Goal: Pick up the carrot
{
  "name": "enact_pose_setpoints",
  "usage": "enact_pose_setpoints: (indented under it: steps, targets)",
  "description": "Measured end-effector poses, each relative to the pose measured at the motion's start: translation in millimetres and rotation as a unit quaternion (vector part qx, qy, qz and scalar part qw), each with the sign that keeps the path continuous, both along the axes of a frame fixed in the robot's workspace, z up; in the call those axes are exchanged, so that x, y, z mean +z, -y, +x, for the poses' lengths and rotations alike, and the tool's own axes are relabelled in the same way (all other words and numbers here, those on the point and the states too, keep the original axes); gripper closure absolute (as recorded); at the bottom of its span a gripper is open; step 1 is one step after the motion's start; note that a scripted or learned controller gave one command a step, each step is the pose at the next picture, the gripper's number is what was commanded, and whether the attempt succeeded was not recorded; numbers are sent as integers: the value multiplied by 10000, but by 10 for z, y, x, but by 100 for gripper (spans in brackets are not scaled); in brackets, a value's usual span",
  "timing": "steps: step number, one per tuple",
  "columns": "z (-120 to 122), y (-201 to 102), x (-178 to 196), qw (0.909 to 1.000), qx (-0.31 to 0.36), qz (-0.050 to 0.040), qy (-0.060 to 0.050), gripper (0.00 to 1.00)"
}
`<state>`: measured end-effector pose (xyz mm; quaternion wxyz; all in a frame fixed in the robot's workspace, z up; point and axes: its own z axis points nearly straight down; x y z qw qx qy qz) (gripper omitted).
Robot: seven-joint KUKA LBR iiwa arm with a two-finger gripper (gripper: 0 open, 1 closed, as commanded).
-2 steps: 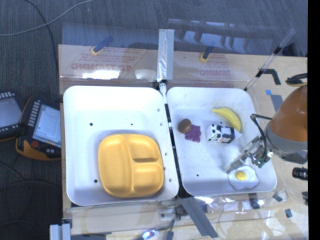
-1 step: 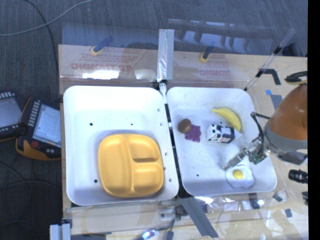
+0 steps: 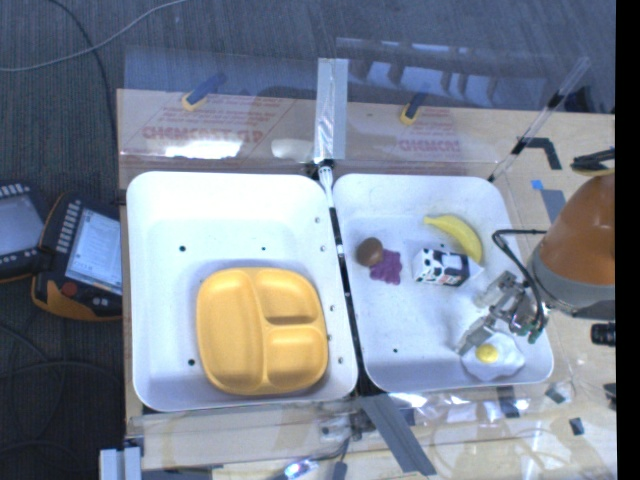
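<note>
Gripper (image 3: pixel 478 336) hovering at right bin's (image 3: pixel 400 368) five o'clock, touching fried egg (image 3: pixel 491 356); finger state indiscernible

dark grey carpet floor (image 3: pixel 250 18) crossed by a thin cable (image 3: pixel 95 50).

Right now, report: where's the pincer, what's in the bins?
Pincer low in right bin, just over fried egg. Banana, grapes, brown ball, black-and-white carton further in. Yellow tray in left bin.
</note>
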<state>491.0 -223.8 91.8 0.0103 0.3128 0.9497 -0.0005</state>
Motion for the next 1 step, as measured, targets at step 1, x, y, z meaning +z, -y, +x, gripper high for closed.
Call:
enact_pose_setpoints:
  steps: [1]
  targets:
    - [-21, -218, -3, 9895, -1444, 19, -3, 0]
